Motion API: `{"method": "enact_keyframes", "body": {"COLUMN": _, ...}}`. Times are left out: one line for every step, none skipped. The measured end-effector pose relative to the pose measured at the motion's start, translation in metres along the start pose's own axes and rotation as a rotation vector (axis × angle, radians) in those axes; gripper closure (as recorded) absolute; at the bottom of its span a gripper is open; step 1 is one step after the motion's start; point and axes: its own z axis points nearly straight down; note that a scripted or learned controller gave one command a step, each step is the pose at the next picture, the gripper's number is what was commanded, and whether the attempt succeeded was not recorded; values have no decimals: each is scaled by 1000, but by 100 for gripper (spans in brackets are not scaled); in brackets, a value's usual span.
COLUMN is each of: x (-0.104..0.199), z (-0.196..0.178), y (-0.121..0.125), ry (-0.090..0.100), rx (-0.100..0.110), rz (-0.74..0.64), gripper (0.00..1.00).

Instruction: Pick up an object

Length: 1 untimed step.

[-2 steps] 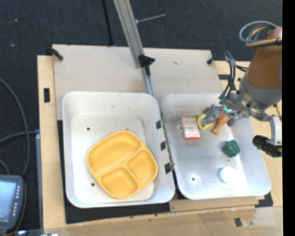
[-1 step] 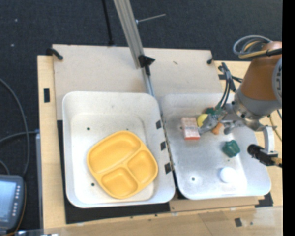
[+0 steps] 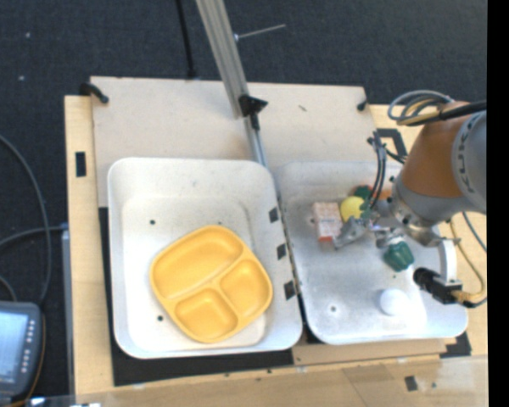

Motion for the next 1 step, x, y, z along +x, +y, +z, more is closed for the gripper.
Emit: {"method": "enact_keyframes", "body": {"x": -1, "z": 23, "y": 0, "ry": -1, "rx": -3, "rz": 1, "gripper": 0}}
